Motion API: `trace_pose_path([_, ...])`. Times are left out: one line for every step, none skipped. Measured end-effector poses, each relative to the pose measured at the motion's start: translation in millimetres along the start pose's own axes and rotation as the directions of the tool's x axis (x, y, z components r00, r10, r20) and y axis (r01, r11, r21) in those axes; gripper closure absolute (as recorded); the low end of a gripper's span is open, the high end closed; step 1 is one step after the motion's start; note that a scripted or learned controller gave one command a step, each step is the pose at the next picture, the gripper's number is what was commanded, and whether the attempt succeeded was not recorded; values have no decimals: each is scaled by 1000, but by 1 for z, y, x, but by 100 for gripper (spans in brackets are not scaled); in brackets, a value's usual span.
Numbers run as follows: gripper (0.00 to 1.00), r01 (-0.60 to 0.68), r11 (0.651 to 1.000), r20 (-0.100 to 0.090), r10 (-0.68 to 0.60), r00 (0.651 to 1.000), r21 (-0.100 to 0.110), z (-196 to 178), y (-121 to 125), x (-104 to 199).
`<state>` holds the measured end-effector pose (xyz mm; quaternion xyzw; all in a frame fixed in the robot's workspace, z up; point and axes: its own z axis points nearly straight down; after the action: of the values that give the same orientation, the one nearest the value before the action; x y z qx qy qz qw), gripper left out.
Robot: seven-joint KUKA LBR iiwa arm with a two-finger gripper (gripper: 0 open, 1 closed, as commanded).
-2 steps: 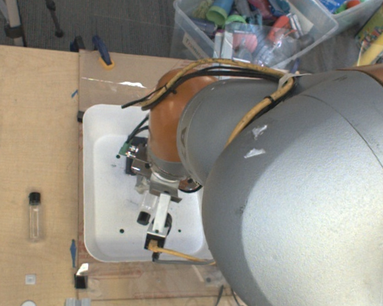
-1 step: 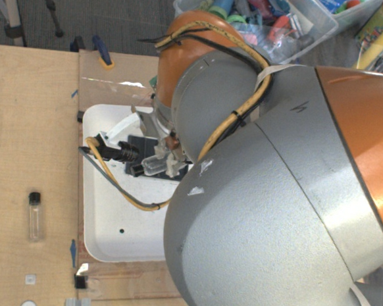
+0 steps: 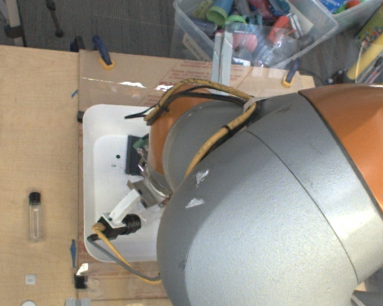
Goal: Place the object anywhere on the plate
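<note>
**Arm bent low over the left bin, hiding the work beneath it**

The bulky grey robot arm with an orange band (image 3: 273, 208) covers most of the shallow white plastic bin (image 3: 92, 174). The chief risk, as I judge it, is a release made off target, with the object landing on bare bin floor or the rim instead of the plate. The pincer (image 3: 146, 188) hangs low near the bin's middle, and I cannot tell whether it is open or closed. Where the object lies relative to it is hidden by the arm. A tiny dark speck (image 3: 118, 156) sits on the floor just left of the pincer, too small to identify.
</note>
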<state>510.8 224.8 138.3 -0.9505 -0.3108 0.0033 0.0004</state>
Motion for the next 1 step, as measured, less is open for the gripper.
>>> trace_pose_path([100,295,955,-14,-295,955,-3,48,7,-41])
